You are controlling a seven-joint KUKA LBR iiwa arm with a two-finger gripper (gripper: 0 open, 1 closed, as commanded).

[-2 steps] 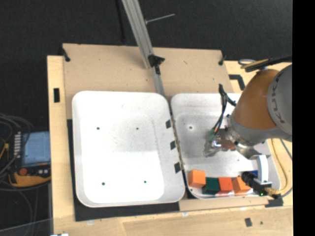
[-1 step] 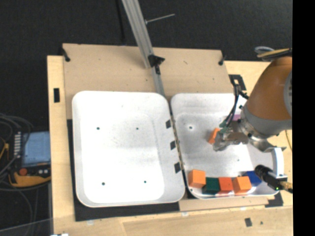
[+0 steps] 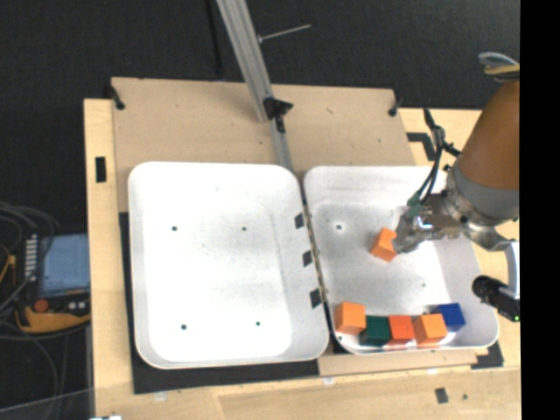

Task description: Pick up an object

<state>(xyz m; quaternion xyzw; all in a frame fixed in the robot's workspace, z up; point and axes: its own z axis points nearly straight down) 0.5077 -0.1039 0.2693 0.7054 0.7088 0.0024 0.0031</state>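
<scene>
The gripper touches the small orange block in the right white bin, probably to grab it; its fingers' state I cannot tell.

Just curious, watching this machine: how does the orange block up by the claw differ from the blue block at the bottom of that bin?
The orange block is at the gripper, tilted, mid-bin, apart from the others. The blue block sits flat in the row along the right bin's near edge, beside another orange one. Both look like small cubes of similar size.
</scene>
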